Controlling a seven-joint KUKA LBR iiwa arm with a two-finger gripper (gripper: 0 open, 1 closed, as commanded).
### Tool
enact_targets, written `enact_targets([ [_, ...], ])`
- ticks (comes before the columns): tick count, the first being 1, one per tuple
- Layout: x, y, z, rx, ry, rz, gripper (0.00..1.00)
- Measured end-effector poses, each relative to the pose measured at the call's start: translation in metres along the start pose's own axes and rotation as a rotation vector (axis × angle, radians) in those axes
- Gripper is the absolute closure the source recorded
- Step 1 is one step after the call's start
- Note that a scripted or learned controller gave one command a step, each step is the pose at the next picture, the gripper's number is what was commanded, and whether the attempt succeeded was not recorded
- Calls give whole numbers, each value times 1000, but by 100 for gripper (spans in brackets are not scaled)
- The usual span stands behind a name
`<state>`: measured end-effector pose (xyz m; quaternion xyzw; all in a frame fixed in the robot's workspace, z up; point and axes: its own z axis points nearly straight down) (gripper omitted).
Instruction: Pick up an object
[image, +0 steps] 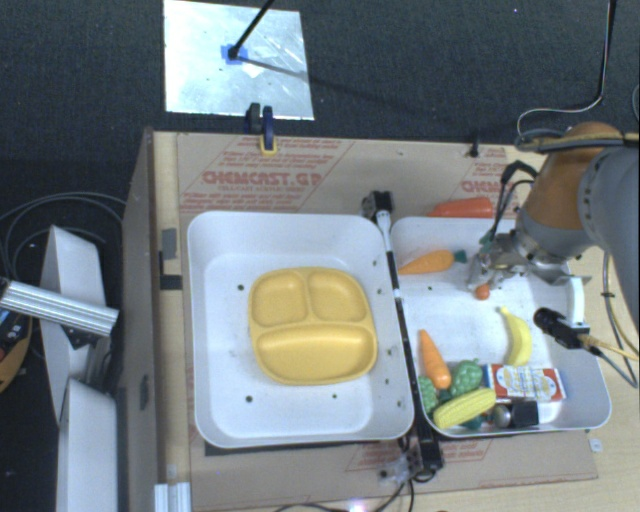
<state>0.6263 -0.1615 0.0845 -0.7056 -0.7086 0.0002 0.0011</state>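
Desk (300, 165) surface under the camera was brown cardboard, and on it we saw two shallow white bins side by side. The left bin (215, 300) carried a yellow divided plate (310, 325) lying flat near its middle. The right bin (590, 390) held the toy food: an orange carrot (428, 263) near its far left corner, a second carrot (431, 355) by the dividing wall, a banana (517, 336) toward the right, and along the near wall a green broccoli piece (465, 377), a corn cob (463, 407) and a small red-and-white box (525, 382). Another orange piece (462, 208) lay on the desk just beyond the right bin's far rim.

We saw the arm (575, 200) reaching in from the right, its end effector (488, 272) lowered into the far part of the right bin, just right of the first carrot. A small orange-red object (482, 292) sat at its tip; we could not tell whether the end effector was wide, narrow or gripping it.
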Motion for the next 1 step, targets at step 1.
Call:
enact_targets([
  [1, 56, -22, 0, -4, -1, 0, 100],
])
